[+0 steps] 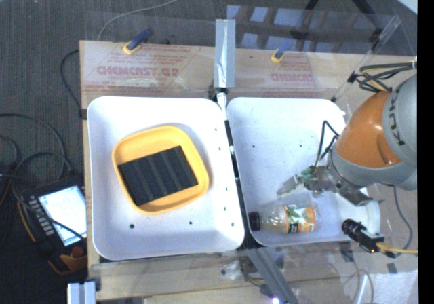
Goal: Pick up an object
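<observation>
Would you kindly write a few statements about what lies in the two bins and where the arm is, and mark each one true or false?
1. The yellow tray lies in the left bin. True.
2. The bottle stands upright in the left bin. False: it lies on its side in the right bin, near the front edge.
3. The arm is over the right bin. True.
4. The tray holds a dark ribbed insert. True.
5. The bottle's dark cap points right. False: it points left, toward the wall between the bins.
</observation>
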